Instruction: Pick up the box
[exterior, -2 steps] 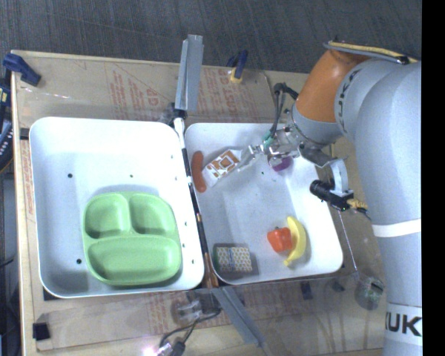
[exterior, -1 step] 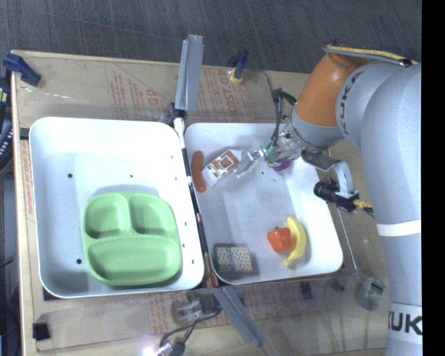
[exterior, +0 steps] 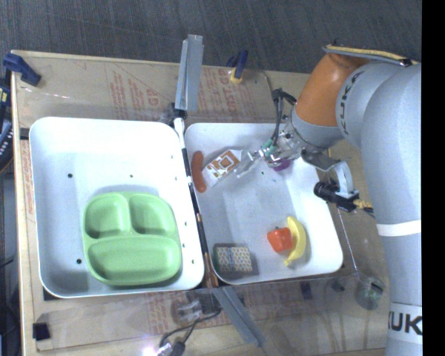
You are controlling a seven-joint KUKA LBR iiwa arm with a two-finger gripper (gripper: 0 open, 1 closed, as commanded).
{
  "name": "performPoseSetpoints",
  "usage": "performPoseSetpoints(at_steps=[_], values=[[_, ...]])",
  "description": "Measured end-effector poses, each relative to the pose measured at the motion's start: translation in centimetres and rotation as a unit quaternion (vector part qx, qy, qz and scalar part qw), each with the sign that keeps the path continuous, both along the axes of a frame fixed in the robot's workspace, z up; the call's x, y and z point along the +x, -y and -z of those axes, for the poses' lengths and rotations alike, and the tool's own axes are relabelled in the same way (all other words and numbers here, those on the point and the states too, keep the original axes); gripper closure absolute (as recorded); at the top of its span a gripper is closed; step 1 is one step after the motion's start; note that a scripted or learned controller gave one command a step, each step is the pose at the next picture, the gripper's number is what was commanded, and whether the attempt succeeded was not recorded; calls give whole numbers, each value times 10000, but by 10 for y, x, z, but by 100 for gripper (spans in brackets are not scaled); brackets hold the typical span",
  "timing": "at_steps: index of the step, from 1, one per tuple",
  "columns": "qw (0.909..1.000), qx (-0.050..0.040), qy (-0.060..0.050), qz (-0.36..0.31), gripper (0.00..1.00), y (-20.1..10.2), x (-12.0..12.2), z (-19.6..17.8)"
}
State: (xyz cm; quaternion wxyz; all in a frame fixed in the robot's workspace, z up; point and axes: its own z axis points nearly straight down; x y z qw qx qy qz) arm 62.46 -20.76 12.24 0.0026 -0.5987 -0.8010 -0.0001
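Claw [exterior: 254, 160] sits low in the right bin [exterior: 322, 262], near its far wall, reaching in from the right under the orange band of the arm [exterior: 371, 117]; finger state cannot be told, the tips are a blur of clear and metal bits. Box [exterior: 222, 164], small, white with brown print, lies tilted just left of the claw, touching or nearly touching it, can't say which. Nothing visibly held. Sausage [exterior: 199, 171] lies right beside the box against the divider between the bins. Risks, as a guess: box is flat and skewed, so a close from this angle could push it sideways into the sausage or wall instead of trapping it; could also catch the sausage along with it. A purple thing [exterior: 282, 163] sits just behind the claw and might get knocked. Banana [exterior: 297, 240], red piece [exterior: 279, 238] and patterned sponge [exterior: 233, 259] are well apart at the near side, no worry. Green tray [exterior: 131, 239] in left bin [exterior: 59, 147], irrelevant.
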Motion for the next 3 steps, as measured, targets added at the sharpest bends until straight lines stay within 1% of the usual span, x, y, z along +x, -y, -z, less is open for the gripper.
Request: performPoseSetpoints(at_steps=[1, 2, 3], values=[[9979, -14, 33, -650, 0, 0, 15, 17], [9998, -22, 27, -216, 0, 3, 13, -9], [10000, -21, 25, -77, 0, 3, 33, 0]])
